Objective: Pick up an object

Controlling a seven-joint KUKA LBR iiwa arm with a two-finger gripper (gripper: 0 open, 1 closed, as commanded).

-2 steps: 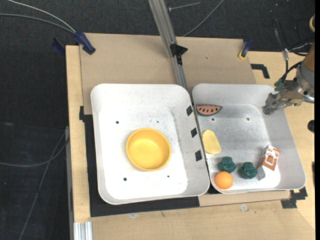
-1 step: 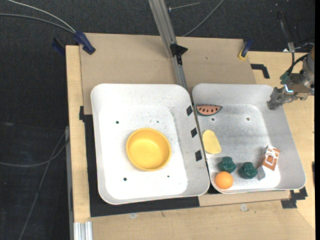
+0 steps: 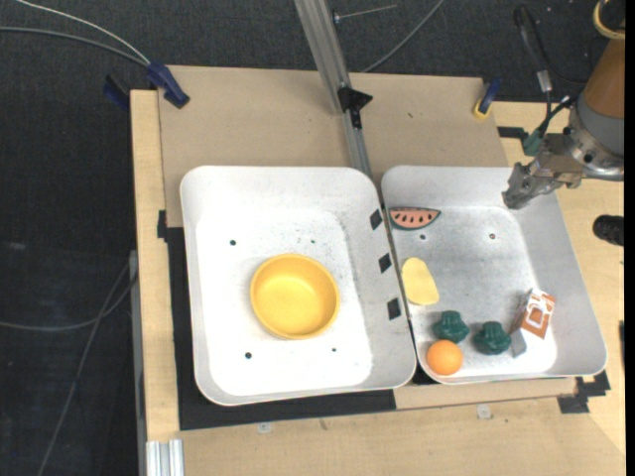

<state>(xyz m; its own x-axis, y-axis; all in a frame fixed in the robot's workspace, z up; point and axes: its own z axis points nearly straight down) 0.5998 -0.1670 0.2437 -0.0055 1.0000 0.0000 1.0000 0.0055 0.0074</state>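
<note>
The right bin [image 3: 496, 266] holds a watermelon slice [image 3: 414, 217] at its back left, a pale yellow piece [image 3: 420, 282] beside the left wall, an orange ball [image 3: 444, 357], two dark green toys [image 3: 451, 326] [image 3: 490, 338] along the front, and a small orange-and-white box [image 3: 537, 315] at the front right. A yellow bowl [image 3: 293, 295] sits in the left bin [image 3: 218, 266]. My gripper [image 3: 523, 188] hangs over the right bin's back right corner, well apart from all the objects, with nothing seen held.
A metal pole [image 3: 327, 48] slants down to the gap between the bins at the back. Blue and yellow clamps [image 3: 171, 85] [image 3: 485, 98] grip the bench's back edge. Cables trail over the dark floor to the left.
</note>
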